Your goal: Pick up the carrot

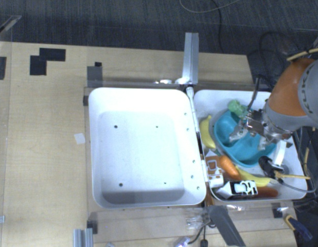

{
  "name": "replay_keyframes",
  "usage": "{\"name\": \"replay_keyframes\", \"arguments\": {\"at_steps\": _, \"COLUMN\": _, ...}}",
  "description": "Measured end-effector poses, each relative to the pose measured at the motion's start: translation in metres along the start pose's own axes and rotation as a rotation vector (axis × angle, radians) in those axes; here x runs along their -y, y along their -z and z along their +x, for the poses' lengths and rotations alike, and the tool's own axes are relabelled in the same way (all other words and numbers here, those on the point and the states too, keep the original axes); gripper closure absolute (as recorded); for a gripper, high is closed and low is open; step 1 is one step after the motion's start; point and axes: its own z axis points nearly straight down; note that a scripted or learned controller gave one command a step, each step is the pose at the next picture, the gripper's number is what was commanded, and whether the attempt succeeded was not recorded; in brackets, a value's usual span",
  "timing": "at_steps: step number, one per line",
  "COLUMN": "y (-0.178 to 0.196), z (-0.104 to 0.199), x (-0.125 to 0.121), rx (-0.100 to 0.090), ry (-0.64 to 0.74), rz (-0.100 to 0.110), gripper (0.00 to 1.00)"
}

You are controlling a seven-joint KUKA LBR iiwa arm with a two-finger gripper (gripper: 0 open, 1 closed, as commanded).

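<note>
A black-and-white packet [243, 188] is lying at the near wall of the right bin [210, 101], the thing closest to the camera, and it is sitting below and a little left of the gripper [250, 129]. The carrot [228, 166] is resting just past that packet, down and to the left of the claw, its orange body lying against the near rim of a blue bowl [241, 143] and close beside a banana [251, 177] that is running along the bin floor. The claw is hovering over the bowl's hollow, not over the carrot, and nothing is showing between its metal parts; whether they are standing apart or closed I cannot tell, since the wrist and glare are blurring them. From here the chief risk, as I judge it, is that a straight descent is going to meet the bowl instead of the carrot, tipping or dragging it. A second risk is crowding: with the banana, the packet and the bowl rim pressing around the carrot, a closing grip may be catching a neighbour or nudging the carrot aside. A second banana [206, 133] is curving to the claw's left, and a green object [235, 107] above and left is too partly covered to name. The left bin [138, 147] is lying well off to the claw's left.
</note>
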Motion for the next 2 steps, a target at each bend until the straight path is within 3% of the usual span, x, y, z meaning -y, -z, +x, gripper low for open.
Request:
{"name": "replay_keyframes", "arguments": {"at_steps": 1, "y": 0.077, "z": 0.008, "x": 0.006, "rx": 0.001, "ry": -0.006, "rz": -0.003, "gripper": 0.00}}
{"name": "replay_keyframes", "arguments": {"at_steps": 2, "y": 0.011, "z": -0.029, "x": -0.010, "rx": 0.001, "ry": -0.177, "rz": 0.000, "gripper": 0.00}}
